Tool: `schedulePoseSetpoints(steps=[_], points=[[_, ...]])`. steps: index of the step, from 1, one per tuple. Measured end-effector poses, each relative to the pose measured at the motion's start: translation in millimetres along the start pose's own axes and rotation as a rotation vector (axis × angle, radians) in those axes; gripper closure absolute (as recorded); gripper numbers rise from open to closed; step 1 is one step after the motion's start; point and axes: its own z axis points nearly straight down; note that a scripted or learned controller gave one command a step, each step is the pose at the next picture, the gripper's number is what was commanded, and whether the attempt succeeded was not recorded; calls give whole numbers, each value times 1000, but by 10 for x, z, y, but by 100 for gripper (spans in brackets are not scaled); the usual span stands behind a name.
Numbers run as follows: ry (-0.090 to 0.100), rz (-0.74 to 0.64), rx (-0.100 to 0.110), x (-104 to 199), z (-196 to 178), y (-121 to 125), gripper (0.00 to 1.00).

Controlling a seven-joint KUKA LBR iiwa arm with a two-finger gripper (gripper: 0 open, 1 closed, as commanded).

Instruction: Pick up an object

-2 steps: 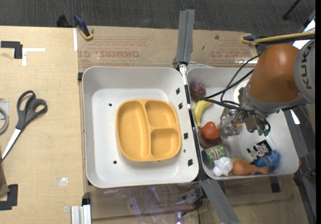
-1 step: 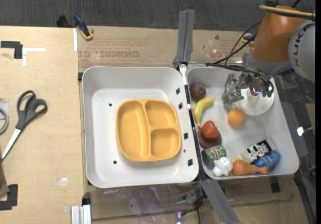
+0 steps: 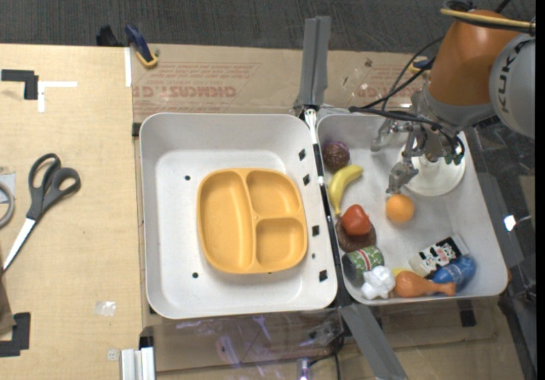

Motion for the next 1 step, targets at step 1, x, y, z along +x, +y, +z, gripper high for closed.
schedulePoseSetpoints(steps=[1], points=[[2, 49, -1, 517, 5, -105, 0]])
